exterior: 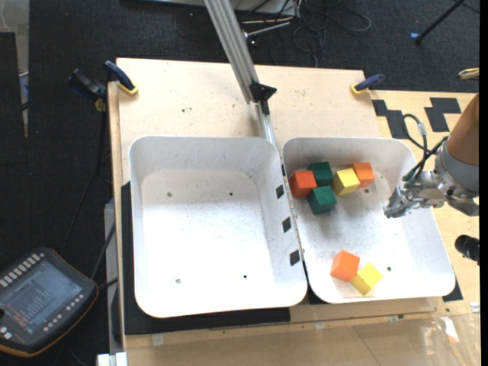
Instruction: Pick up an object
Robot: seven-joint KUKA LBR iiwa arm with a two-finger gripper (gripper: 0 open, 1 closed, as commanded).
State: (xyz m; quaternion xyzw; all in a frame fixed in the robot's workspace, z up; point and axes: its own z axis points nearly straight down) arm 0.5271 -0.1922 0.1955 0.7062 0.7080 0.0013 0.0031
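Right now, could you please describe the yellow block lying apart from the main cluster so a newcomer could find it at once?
Start at the right-hand bin of the two white bins. Near its front edge two blocks lie touching, well apart from the cluster of five at the back. The yellow block is the one nearer the front rim, just right of its orange block neighbour.

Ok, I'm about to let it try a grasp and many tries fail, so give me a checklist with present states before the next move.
1. Blocks in the right bin: ok, seven there.
2. Gripper over the right bin: ok, near its right wall.
3. Gripper above a block: not ok, bare floor below it.
4. Gripper already holding something: cannot tell.
5. Easy target: ok, orange block and yellow block lie apart from the cluster.
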